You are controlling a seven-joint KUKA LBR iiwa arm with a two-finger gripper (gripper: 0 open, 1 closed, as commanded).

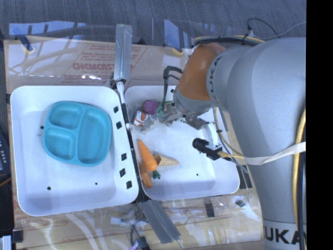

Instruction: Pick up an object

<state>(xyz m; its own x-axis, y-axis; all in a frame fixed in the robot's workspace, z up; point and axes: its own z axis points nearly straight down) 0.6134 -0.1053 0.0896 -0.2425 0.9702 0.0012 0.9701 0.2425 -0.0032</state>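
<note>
A: What lies in the right bin (223, 184)?

B: A smooth orange carrot (146, 157) with a bit of green at one end, lying lengthwise by the bin's left wall. Touching it on the right is a pale tan wedge (167, 161), pointed like a cone. Near the far wall sits a rounded purple thing (151, 107), and just left of it a small carton (140, 118), red and white, looks crumpled.

A: And the left bin (26, 139)?

B: White, shallow, matte plastic with rounded corners. It holds a glossy teal plate (78, 132) split into three compartments.

A: How is the arm (260, 98) posed?

B: The thick grey arm reaches in from the right over the right bin, bending down at the orange band (195, 77). The tool (165, 113) is low at the bin's far side, just beside the purple thing and the carton, well apart from the carrot.

A: Is it gripping anything?

B: I cannot tell; the wrist hides that end

A: The surface (78, 61)?

B: Brown printed cardboard under clear sheeting
</note>
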